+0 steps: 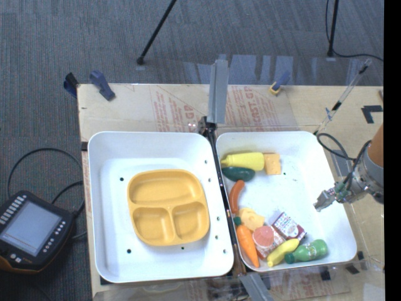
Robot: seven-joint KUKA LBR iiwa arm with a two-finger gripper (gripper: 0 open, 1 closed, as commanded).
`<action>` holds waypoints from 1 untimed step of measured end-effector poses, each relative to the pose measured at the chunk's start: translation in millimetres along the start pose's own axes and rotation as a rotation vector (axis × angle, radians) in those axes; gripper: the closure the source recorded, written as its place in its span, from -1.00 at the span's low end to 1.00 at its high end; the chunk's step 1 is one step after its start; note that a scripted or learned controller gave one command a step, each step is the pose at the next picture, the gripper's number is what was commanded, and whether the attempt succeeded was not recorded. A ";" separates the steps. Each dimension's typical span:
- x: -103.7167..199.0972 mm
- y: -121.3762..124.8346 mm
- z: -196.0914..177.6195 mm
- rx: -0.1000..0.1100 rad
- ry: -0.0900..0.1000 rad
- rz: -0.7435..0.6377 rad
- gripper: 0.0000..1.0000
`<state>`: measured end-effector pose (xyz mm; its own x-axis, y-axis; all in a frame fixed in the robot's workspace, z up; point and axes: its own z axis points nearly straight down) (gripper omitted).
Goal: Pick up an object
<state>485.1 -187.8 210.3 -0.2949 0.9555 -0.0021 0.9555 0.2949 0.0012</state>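
Note:
My gripper (328,199) hangs over the right side of the right bin (301,144), close to its right wall, and nothing shows in it. The toy food lies to its left and below. A yellow bottle (244,161), a tan cracker (272,163) and a dark green cucumber (238,174) sit at the bin's upper left. Along the left wall are an orange sausage (235,196), a yellow piece (252,219) and a carrot (247,245). At the front lie a pink round piece (264,237), a printed packet (288,226), a banana (282,251) and a green bottle (308,251).
The left bin (106,168) holds a yellow three-part tray (168,205). A grey post (217,96) stands behind the gap between the bins. Cables (335,146) run by the right bin's far corner. A teach pendant (28,231) lies on the floor at left.

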 end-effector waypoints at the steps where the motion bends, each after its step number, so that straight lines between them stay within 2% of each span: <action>1: 60.7 9.3 112.6 0.004 0.006 -0.214 1.00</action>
<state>476.3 -127.3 97.6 -0.4914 0.8709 0.0038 0.8709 0.4914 -0.0028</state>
